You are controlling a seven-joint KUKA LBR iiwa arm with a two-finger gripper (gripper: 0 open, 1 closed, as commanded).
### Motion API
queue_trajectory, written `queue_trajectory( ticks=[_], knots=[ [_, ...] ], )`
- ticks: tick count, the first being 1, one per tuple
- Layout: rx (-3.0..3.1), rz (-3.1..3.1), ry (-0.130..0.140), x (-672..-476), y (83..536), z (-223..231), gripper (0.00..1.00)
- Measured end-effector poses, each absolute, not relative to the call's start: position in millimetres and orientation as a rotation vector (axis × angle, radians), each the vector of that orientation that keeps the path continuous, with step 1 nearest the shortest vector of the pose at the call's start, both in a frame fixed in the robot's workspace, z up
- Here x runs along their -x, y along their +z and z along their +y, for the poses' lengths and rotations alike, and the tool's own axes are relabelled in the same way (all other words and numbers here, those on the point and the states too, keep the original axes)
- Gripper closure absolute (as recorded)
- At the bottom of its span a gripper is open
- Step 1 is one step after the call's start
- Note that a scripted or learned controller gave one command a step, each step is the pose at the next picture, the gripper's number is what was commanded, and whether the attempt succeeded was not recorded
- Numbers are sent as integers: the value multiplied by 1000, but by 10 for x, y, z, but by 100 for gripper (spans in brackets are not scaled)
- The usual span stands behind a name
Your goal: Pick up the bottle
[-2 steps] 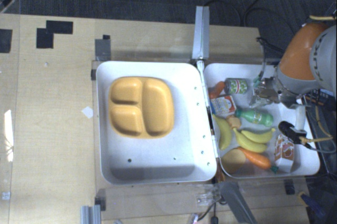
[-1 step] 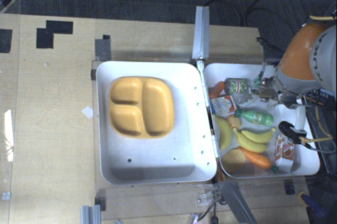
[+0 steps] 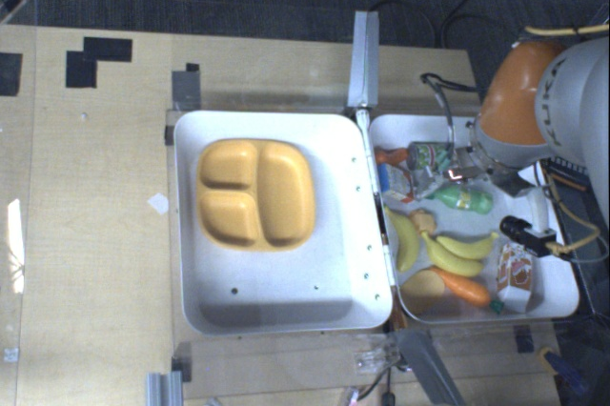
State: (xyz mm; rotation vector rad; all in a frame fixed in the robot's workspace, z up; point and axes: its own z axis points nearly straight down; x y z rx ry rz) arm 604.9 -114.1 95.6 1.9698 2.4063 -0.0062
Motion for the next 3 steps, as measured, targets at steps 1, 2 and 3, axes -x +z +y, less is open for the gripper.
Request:
queue_trajectory(
  ticks=[1, 2, 3],
  knots=[
    [-2336, 2086, 11, -5585, 896, -1561, 0],
    [-2330, 2090, 15, -5601, 1004, -1546, 100],
    [-2507, 1887, 6, -5703, 2172, -1101, 100]
  ],
)
